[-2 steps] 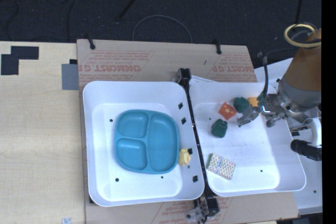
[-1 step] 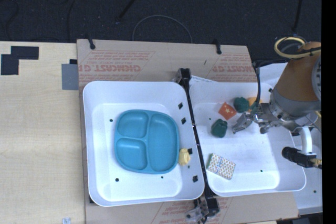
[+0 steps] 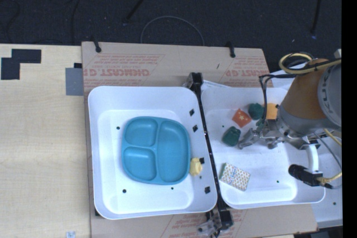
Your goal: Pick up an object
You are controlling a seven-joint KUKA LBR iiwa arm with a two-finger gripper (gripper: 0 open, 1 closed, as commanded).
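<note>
**Camera view: end effector down among the objects, nothing lifted yet**

Camera view looks down on the worktop (image 3: 44,136), which carries two shallow white bins side by side. The left bin (image 3: 106,187) holds a blue sectioned plate (image 3: 155,149), with a small yellow piece (image 3: 196,166) just beside the plate's right edge. The right bin (image 3: 262,192) holds the loose candidates for picking: a patterned flat packet (image 3: 235,176) toward the near side, a dark green block (image 3: 231,135), an orange-red block (image 3: 241,117), a teal piece (image 3: 256,110) and a small orange piece (image 3: 271,111) farther back.

The arm (image 3: 312,97) reaches in from the right, and its end effector (image 3: 252,139) sits low in the right bin, just beside the dark green block. Whether it is open or closed is too blurred to tell, and no object can be seen between them.

By my reading, the approach is made but the pick is not: every object appears to lie in its bin, so closing on one and lifting it remain.
</note>
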